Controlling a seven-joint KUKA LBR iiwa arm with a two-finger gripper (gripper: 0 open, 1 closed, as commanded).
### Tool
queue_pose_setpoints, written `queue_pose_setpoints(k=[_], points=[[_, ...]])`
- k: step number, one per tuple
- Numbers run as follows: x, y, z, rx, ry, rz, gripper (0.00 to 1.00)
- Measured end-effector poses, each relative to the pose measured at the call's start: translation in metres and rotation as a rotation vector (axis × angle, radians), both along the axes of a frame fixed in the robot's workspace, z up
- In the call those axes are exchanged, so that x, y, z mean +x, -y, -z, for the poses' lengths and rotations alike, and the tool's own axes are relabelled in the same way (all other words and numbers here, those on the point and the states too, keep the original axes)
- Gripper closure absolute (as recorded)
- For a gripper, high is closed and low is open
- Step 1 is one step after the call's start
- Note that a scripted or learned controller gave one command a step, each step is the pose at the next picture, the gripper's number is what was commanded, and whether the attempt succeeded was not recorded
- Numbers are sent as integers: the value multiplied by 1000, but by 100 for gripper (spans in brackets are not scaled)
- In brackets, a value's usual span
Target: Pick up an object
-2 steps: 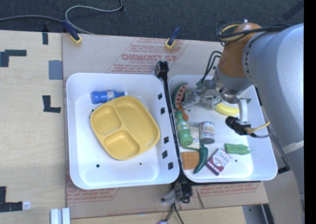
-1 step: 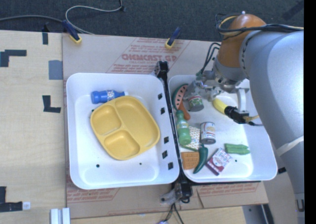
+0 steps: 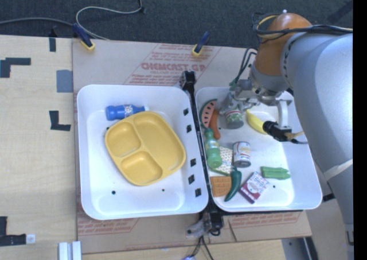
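Nearest me, at the front of the right bin (image 3: 304, 198), I see a small maroon packet (image 3: 254, 186) lying beside a green chilli (image 3: 234, 185) and an orange cracker-like square (image 3: 219, 185). Further back in that bin sit a green bottle (image 3: 213, 152), a small tin can (image 3: 242, 154), a flat green piece (image 3: 275, 172), a banana (image 3: 258, 122) and a watermelon slice (image 3: 206, 111) with a reddish sausage-shaped thing (image 3: 214, 119) against it.

My left bin (image 3: 92, 155) holds a yellow divided tray (image 3: 144, 147), tilted across the middle, and a blue bottle (image 3: 123, 111) lying on its side just behind it, touching the tray's rim.

My end effector (image 3: 234, 116) is down in the back of the right bin, over a grey-green round object (image 3: 233, 119) between the watermelon slice and the banana. Its fingers are lost in clutter and blur, so I cannot tell their spread or whether they grip anything. Much of the bin's right edge is hidden behind the grey arm (image 3: 321, 98), which is cut off by the frame. Both bins rest on cardboard (image 3: 166, 66) on the bench (image 3: 34, 155).
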State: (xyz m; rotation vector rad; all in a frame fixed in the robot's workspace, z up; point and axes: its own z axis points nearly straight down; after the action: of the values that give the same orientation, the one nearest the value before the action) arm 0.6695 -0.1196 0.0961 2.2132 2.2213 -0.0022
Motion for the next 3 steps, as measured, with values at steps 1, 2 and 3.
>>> queue_pose_setpoints(k=[1, 2, 3], points=[[-34, -31, -155, 4, -1, 2, 100], [-57, -51, -172, 5, -3, 2, 100], [-129, -28, -219, 4, -3, 3, 100]])
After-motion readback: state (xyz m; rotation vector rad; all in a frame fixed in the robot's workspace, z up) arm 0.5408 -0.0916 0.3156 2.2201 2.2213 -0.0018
